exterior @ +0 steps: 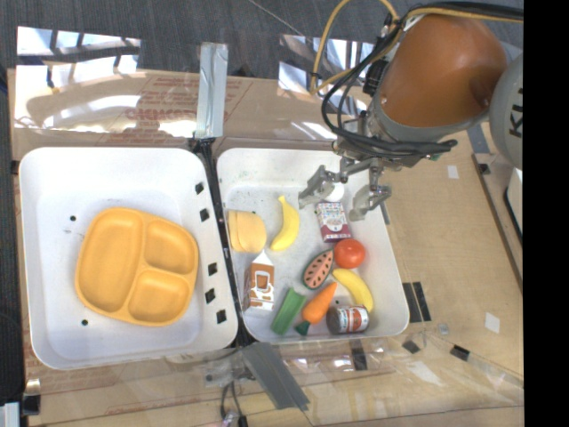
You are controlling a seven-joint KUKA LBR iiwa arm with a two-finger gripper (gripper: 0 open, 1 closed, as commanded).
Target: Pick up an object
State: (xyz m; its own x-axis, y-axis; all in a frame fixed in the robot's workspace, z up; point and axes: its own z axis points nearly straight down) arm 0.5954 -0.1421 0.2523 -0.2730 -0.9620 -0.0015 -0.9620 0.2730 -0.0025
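Hovering with fingers spread and holding nothing, the gripper point(342, 190) should descend squarely onto the small carton point(332, 221) just below them.

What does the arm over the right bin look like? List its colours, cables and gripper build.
The arm ends in a large rounded orange band, with grey casing at the right. Yellow and black cables loop from its left side down to the wrist. Below hangs a gripper with two grey metal fingers.
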